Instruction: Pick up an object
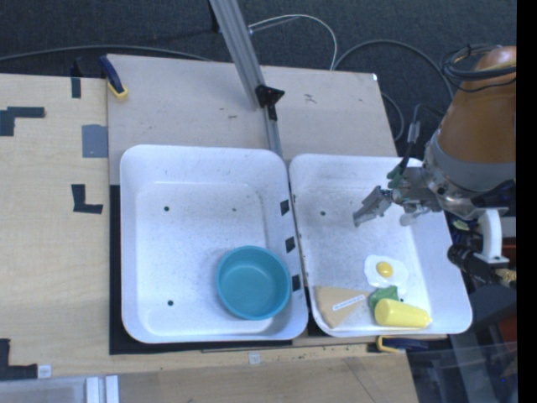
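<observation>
Toy food pieces are lying together at the near end of the right bin (436,250): a fried egg (385,269) with a yellow yolk, a pale wedge of cheese (339,304), and a yellow corn cob (401,313) with a bit of green at its end. The egg is lying just above the corn, and the green part is sitting between them. The cheese wedge is lying to the left of the corn, near the wall that is dividing the two bins, and it is nearly touching the corn's green end.

The gripper (388,206) is hanging above the middle of the right bin, well apart from the food pieces and further from the camera than they are. Its two fingers are pointing to the left and are spread apart, one darker finger (369,206) reaching out further, and nothing is sitting between them. The grey arm (474,133) with the orange band is coming in from the right side.

In the left bin (151,225) a blue bowl (252,281) is standing upright near the front right corner, close to the dividing wall. A grey metal pole (239,44) is crossing the bench (50,225) behind the bins at a slant, and dark cables (294,22) are lying on the floor behind the bench.
</observation>
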Controlling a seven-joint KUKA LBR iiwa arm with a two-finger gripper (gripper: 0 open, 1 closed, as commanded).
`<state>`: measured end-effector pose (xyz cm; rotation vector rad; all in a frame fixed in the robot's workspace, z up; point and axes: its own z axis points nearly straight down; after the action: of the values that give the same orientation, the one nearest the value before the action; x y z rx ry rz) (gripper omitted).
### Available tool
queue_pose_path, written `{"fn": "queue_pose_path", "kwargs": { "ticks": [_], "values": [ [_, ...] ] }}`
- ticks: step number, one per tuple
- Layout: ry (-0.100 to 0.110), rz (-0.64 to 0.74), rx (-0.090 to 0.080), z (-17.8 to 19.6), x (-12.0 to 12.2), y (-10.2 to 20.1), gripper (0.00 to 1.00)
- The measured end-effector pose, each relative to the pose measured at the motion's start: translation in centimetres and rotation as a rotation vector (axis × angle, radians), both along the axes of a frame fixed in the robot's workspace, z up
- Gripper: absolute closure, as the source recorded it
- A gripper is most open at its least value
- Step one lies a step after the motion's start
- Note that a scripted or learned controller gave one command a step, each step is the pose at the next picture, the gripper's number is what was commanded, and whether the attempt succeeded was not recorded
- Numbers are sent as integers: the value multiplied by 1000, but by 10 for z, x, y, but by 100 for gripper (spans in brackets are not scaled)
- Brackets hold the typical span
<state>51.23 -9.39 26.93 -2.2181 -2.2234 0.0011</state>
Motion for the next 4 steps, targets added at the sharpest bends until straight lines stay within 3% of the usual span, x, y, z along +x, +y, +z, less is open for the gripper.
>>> {"fn": "queue_pose_path", "kwargs": {
  "ticks": [1, 4],
  "values": [
    [0, 0, 0, 0, 0, 0, 0],
    [7, -2, 1, -144, 2, -8, 0]
  ]
}}
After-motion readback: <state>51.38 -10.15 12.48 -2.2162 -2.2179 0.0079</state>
